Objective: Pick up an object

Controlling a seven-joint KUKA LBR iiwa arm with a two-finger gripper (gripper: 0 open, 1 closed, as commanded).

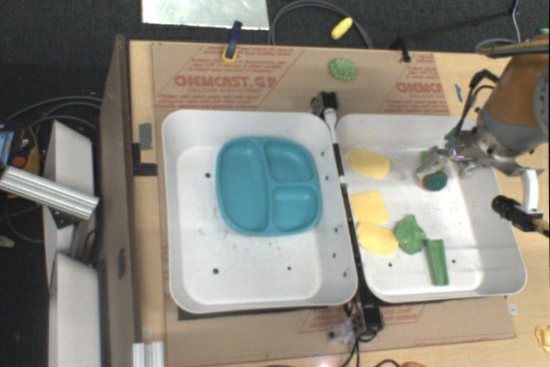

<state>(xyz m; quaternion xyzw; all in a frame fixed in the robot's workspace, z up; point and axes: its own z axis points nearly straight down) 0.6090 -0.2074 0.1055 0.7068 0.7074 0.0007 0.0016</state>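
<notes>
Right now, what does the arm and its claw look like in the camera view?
The arm enters from the right: grey body with a broad orange band above the wrist. The claw is small, metallic silver-grey, with thin fingers. A black fitting juts out below the wrist. No markings are legible.

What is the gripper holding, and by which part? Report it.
Cannot be told. The gripper is low in the right bin, right at a small teal object, but a grasp isn't visible.
</notes>
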